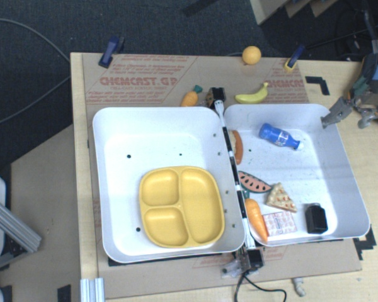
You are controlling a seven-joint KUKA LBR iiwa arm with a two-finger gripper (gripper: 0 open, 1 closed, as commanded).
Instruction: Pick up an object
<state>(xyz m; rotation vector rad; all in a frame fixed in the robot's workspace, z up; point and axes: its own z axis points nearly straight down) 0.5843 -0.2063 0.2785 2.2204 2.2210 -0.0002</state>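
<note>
The right bin (340,168) holds a blue bottle (279,136) lying at the back, a brown sausage (237,145) against the left wall, a watermelon slice (254,182), a pizza wedge (281,197), a carrot (256,219), a red and white packet (280,223) and a black block (315,218) at the front. My gripper (348,117) hangs at the bin's back right corner, over the rim, open with nothing between its fingers. It is well right of the bottle.
A yellow divided plate (181,205) lies in the left bin (113,168). Behind the bins on the board lie a banana (252,95), an orange ball (252,55) and a small orange toy (190,98). Blue clamps (110,52) hold the board's back edge.
</note>
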